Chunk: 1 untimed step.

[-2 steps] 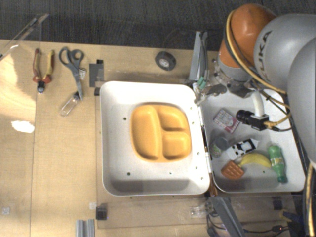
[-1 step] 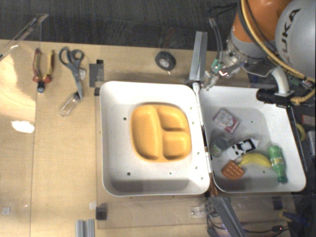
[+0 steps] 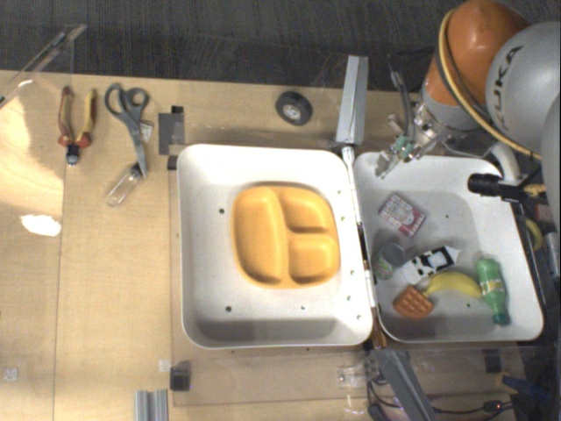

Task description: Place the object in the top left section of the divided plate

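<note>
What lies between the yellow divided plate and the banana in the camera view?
In the camera view, bare white floor of the left bin, the two bins' adjoining walls, then a small grey object separate the divided plate from the banana.

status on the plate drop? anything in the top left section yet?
Done: nothing; the yellow divided plate in the left bin holds no object.
In hand: the gripper sits over the right bin's upper left corner.
Left: pick from the items there, such as the banana, then place.
</note>
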### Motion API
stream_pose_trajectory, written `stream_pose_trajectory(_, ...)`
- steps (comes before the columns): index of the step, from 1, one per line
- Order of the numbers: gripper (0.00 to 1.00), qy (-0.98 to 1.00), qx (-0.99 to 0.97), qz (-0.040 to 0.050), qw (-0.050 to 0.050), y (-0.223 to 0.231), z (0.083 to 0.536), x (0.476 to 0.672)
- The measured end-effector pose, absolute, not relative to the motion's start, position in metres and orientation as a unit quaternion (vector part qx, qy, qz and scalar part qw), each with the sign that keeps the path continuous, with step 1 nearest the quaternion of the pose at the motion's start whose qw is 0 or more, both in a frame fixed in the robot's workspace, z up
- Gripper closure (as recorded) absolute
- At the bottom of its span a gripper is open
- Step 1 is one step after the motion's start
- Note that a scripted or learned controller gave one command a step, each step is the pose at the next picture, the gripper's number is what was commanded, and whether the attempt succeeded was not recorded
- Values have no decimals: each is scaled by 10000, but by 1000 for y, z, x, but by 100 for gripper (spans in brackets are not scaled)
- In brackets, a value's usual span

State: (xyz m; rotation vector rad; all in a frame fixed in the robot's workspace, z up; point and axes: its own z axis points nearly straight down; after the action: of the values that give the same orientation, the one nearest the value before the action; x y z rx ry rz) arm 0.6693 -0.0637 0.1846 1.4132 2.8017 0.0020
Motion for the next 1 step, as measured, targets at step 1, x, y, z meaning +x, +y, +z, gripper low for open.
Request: stream_pose_trajectory(1,100,8918,4524,23,52,-50,322,663)
